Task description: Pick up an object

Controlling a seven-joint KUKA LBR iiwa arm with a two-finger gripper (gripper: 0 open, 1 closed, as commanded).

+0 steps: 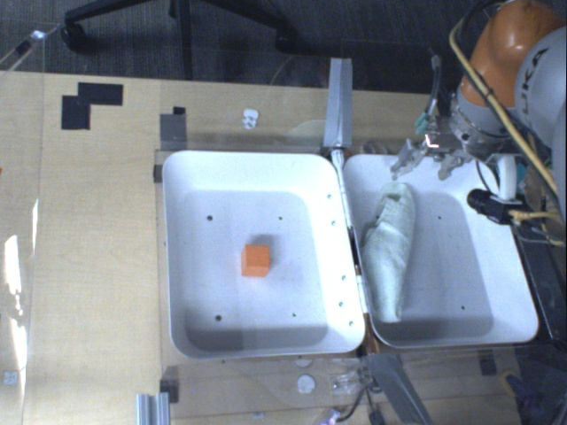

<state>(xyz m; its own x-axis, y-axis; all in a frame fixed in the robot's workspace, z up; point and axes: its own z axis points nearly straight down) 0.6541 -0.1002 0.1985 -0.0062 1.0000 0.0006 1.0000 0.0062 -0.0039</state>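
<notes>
Camera view: grey two-finger gripper [427,155] hangs at upper right of frame, over top edge of right white bin [505,326], fingers apart w/ nothing btwn them. Crumpled pale-green cloth [390,246] lies just below-left of it, long axis running top-to-bottom along bin's left wall. Small orange cube [256,260] sits mid left white bin [190,326], well apart.

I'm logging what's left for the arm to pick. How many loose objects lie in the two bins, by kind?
Orange block: 1, in the left bin
Pale rolled cloth: 1, in the right bin, along its left wall
Total: 2
</notes>
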